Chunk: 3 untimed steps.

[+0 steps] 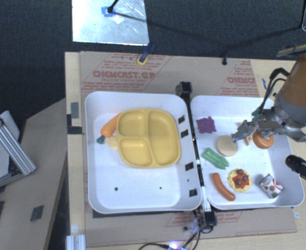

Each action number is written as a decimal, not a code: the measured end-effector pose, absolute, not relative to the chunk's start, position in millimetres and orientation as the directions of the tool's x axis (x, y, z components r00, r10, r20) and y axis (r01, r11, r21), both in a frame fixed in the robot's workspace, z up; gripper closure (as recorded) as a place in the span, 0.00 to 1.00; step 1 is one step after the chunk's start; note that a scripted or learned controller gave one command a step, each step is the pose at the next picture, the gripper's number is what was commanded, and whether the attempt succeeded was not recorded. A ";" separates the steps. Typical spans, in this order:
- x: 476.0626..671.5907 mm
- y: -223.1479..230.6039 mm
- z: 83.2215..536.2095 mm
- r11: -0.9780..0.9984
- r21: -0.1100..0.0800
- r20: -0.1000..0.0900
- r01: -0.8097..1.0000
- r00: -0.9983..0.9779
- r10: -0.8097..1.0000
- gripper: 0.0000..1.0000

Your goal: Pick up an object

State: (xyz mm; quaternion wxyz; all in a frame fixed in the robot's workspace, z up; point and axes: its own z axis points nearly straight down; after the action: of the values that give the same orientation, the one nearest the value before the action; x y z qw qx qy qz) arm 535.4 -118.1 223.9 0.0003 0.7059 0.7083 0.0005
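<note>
The right bin [285,191] holds a purple grape bunch [206,124], a tan round cookie [227,146], a green bean pod [215,158], a red sausage [222,186], a small pizza [239,179], a printed can [270,185] and an orange round piece [263,140]. My gripper [250,131] hangs low over the bin's upper middle, between the cookie and the orange piece, right beside both. I see nothing clearly held between its fingers.
The left bin [103,191] carries a yellow divided plate [145,138] with a carrot [109,126] at its left edge. A black divider [192,139] separates the bins. A shiny metal sheet [110,13] lies beyond the bench.
</note>
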 end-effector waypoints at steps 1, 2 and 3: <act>529.5 -126.5 172.8 0.001 -0.004 0.001 1.000 -0.001 1.000 0.00; 528.9 -127.5 130.7 0.001 -0.003 0.001 1.000 -0.001 1.000 0.00; 531.9 -127.2 98.4 0.001 0.008 0.000 1.000 -0.001 1.000 0.00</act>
State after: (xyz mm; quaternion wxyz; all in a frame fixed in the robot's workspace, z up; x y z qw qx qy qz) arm 531.9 -127.2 98.4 0.0028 0.7068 0.7074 0.0030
